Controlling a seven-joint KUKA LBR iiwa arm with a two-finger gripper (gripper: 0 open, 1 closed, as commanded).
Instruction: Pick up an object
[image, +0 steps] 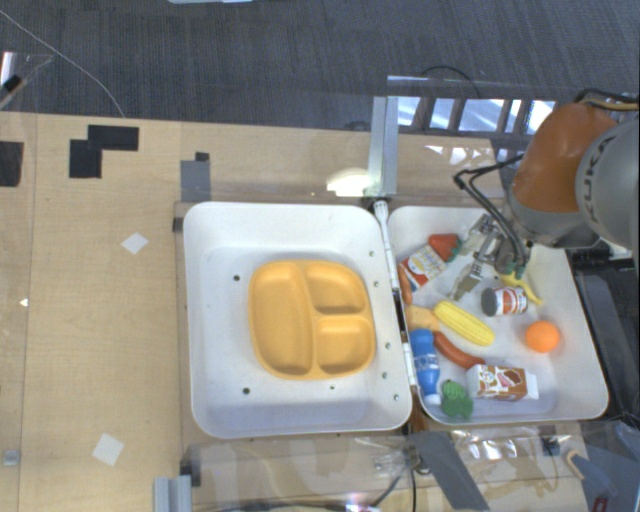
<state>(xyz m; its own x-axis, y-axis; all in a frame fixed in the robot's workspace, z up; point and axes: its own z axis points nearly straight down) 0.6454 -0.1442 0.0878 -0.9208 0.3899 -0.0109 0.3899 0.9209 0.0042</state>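
At the left of the frame the desk (90, 330) lies bare wood with black marks near its upper left; then comes the left bin (215, 400), which carries a yellow tray (310, 318) with three compartments. The right bin (585, 385) holds my choices: a blue bottle (424, 362) and a green piece (456, 400) along its left and lower side, a corn cob (464, 323) near the middle, a carton (500, 382) below it, a small can (504, 301) and an orange ball (542, 337) further right. My tool (478, 268) hangs in the upper part of that bin, above the corn and just left of the can; I cannot tell how it is set. I judge a clean pick needs one thing with free room on both sides, and the ball stands clearest. Labels on carton and can are too small to read.
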